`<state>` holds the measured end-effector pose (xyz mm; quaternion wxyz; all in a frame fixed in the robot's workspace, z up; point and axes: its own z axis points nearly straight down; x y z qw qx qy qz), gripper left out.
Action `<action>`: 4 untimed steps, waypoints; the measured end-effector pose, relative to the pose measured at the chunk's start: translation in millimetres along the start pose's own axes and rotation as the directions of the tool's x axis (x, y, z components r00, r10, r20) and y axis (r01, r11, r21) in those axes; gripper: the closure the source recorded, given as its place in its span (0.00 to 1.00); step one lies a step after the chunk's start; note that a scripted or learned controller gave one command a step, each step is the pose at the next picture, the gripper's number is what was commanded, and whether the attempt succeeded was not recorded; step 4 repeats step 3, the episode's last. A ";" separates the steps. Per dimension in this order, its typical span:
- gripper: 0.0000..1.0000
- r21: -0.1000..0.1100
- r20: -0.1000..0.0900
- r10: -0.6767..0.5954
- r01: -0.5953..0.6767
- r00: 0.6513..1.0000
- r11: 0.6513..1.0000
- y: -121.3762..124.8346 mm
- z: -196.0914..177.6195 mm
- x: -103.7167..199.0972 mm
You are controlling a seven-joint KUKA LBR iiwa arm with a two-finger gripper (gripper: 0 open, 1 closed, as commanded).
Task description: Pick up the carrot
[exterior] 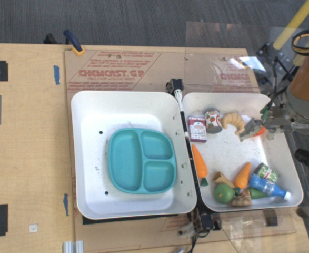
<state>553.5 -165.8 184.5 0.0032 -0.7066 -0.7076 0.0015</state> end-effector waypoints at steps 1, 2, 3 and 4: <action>0.00 -0.008 0.003 0.032 -0.032 0.999 0.999 -64.9 92.6 -9.3; 1.00 -0.007 0.001 0.035 -0.035 0.999 0.999 -63.8 86.5 -9.0; 1.00 -0.012 0.001 -0.002 0.002 1.000 1.000 -41.7 -29.1 79.0; 1.00 -0.012 0.001 -0.002 0.002 1.000 1.000 -41.7 -29.1 79.0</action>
